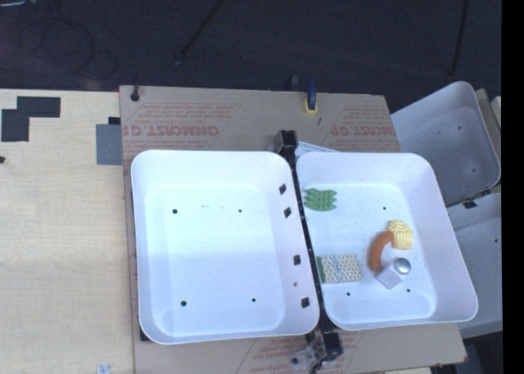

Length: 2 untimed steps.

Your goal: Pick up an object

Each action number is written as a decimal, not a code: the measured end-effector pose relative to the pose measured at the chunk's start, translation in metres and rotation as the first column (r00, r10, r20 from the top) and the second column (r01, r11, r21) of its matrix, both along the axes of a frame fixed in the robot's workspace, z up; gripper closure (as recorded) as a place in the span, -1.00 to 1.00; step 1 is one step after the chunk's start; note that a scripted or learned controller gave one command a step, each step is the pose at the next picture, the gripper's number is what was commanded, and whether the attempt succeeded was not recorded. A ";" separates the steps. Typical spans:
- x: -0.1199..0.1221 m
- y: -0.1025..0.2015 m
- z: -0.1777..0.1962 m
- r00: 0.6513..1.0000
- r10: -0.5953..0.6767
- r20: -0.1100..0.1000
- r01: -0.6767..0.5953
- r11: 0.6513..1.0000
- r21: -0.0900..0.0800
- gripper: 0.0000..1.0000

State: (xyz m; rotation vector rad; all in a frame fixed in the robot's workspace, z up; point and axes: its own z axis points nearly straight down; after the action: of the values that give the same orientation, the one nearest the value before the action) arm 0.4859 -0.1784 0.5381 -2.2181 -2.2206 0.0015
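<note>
Right bin (426, 176): we see a green pea pod (320, 199), orange sausage (379, 250), yellow corn (400, 235), grey block (390, 275), patterned sponge (339, 268).
Left bin (147, 200): beside it, touching.
Tool: state we cannot tell.

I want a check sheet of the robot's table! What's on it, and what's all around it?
Surface: brown board bearing two white bins side by side, left bin and right bin.
Job's things: in the right bin, green pea pod toy, orange sausage touching yellow corn, grey block, patterned pad.
Clutter: nothing seen.
Grippers: nothing seen.
Cables: dark cables on the floor behind.
Surroundings: wooden bench, spare white bin.
</note>
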 end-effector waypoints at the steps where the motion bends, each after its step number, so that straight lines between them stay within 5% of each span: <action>1: -0.012 -0.034 -0.163 1.000 -0.004 -0.015 0.004 1.000 0.004 1.00; 2: -0.011 -0.033 -0.284 1.000 -0.001 -0.011 0.001 1.000 0.004 1.00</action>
State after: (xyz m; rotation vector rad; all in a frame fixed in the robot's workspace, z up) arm 0.4745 -0.2117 0.2540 -2.2115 -2.2123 0.0092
